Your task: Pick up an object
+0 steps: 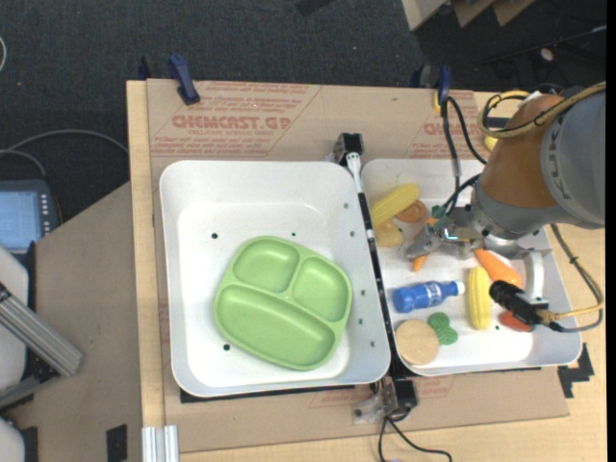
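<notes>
Gripper [430,242] hangs low in the right bin [553,349], fingers too blurred to call. Best to drop straight onto one loose piece, say the bottle [423,295] just below it, and close across its width. Count: two bins, one green tray [282,301], one bottle.

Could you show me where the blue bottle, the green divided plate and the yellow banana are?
blue bottle [423,295]: camera view, on the middle of its body.
green divided plate [281,301]: camera view, on the ridge between its compartments.
yellow banana [396,203]: camera view, on the middle of the fruit.
</notes>
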`<state>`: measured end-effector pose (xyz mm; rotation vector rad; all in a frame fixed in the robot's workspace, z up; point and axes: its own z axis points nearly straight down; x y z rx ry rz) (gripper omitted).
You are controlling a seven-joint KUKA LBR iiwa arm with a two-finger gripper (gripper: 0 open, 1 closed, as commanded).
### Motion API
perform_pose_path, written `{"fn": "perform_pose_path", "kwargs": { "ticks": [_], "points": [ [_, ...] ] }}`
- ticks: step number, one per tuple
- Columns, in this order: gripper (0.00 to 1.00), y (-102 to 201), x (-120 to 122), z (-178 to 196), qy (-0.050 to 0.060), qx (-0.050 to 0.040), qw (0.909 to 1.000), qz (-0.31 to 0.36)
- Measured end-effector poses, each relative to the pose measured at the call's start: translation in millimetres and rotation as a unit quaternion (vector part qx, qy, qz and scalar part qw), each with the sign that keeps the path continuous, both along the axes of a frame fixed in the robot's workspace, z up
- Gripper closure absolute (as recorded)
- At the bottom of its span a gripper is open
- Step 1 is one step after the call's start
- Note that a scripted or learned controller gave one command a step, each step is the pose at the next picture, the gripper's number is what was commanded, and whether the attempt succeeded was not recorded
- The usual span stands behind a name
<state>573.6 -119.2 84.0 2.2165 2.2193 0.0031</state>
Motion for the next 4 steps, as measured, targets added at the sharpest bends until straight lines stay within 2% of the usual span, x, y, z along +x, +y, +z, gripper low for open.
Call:
{"fn": "perform_pose_path", "kwargs": {
  "ticks": [1,2,3,4],
  "points": [
    [0.0,82,-40,249,-0.007,0.0019,1.0,0.003],
    [0.0,122,70,344,-0.007,0.0003,1.0,0.003],
    [1.0,120,66,349,-0.001,-0.0003,1.0,0.0],
    [1.0,47,28,163,0.012,0.0009,0.9999,-0.004]
  ]
}}
